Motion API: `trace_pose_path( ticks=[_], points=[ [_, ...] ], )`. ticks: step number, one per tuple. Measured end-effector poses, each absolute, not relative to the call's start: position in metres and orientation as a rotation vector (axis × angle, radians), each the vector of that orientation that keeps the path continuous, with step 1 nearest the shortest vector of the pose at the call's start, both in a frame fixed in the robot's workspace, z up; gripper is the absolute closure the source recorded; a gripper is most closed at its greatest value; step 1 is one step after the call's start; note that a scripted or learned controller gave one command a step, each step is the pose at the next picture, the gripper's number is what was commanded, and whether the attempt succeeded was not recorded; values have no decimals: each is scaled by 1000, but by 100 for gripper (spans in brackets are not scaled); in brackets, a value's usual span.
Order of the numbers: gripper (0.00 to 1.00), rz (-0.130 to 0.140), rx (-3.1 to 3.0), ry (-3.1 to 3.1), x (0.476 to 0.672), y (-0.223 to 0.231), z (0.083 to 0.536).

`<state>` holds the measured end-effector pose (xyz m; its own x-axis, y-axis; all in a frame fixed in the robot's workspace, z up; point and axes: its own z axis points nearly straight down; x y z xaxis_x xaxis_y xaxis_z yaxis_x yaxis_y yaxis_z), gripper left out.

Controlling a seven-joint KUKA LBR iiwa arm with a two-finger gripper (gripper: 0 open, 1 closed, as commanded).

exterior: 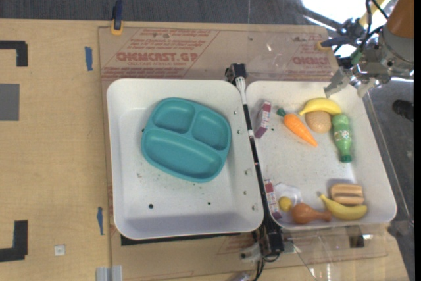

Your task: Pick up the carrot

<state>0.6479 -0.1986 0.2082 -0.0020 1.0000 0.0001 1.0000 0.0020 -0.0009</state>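
Note:
The orange carrot (301, 129) lies in the upper middle of the right bin (380, 161), its green top pointing up-left. It touches a tan round food item (319, 120) on its right, just below a yellow banana (320, 105). My gripper (348, 83) hangs over the right bin's far right corner, above and to the right of the carrot and well apart from it. Its fingers look spread open with nothing between them.
A green bottle (341, 136) lies right of the carrot and a small packet (264, 118) left of it. At the bin's front sit a sandwich (347, 193), a second banana (345, 210), a drumstick (306, 212) and a fried egg (286, 201). A teal divided plate (186, 139) fills the left bin (125, 194).

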Motion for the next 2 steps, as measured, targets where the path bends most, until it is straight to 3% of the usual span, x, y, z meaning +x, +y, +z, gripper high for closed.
trace_pose_path(
  ticks=[1, 2],
  points=[
    [0, -8, -2142, -2313, 640, -180, 99],
    [0, -4, -2369, -2070, 610, -141, 89]
  ],
)
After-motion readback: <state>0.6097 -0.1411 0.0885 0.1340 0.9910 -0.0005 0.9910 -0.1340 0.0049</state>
